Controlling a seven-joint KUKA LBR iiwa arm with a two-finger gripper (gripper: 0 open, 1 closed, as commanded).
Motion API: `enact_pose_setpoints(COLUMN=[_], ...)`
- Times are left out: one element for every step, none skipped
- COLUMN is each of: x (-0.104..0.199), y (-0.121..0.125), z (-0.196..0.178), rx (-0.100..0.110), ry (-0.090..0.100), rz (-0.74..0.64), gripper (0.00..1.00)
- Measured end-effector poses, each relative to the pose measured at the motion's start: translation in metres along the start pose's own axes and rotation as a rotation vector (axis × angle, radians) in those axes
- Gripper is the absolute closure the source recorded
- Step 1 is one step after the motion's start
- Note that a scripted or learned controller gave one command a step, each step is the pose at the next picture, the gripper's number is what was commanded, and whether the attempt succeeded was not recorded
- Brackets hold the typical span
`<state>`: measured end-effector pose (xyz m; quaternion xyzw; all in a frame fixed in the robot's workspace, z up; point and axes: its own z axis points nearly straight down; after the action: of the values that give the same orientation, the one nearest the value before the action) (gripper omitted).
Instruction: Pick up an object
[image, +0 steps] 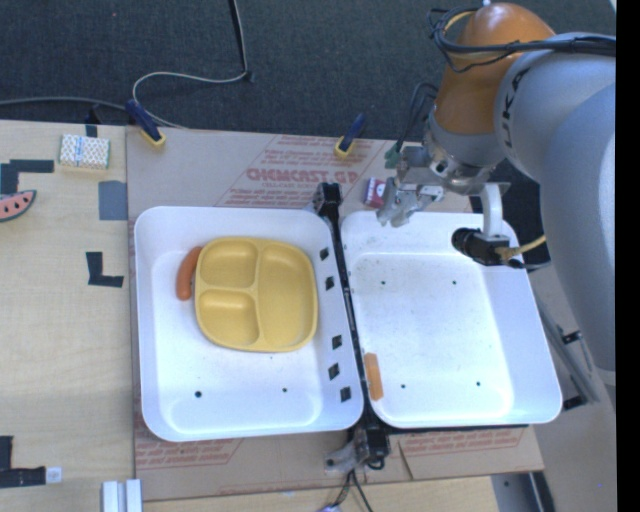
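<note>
A yellow divided plate (256, 293) lies in the left bin (170, 400). An orange sausage-shaped piece (185, 274) rests against the plate's left rim. A second small orange piece (373, 376) lies at the left wall of the right bin (470, 400), toward the front. My gripper (400, 208) hangs over the back left edge of the right bin, far from both orange pieces. I see nothing held under it.
A black divider with clips (335, 300) runs between the bins. A small red and white item (376, 190) sits on the cardboard just behind the right bin, beside the gripper. A black fitting (480, 245) juts over the right bin's back right.
</note>
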<state>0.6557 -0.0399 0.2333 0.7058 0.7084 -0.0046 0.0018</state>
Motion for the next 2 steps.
enact_pose_setpoints(x=[-0.0001, -0.0002], y=[-0.0001, 0.0001], z=[0.0001, -0.0094], rx=[0.0, 0.0], ry=[-0.001, -0.001], rz=[0.0, 0.0], gripper=[0.0, 1.0])
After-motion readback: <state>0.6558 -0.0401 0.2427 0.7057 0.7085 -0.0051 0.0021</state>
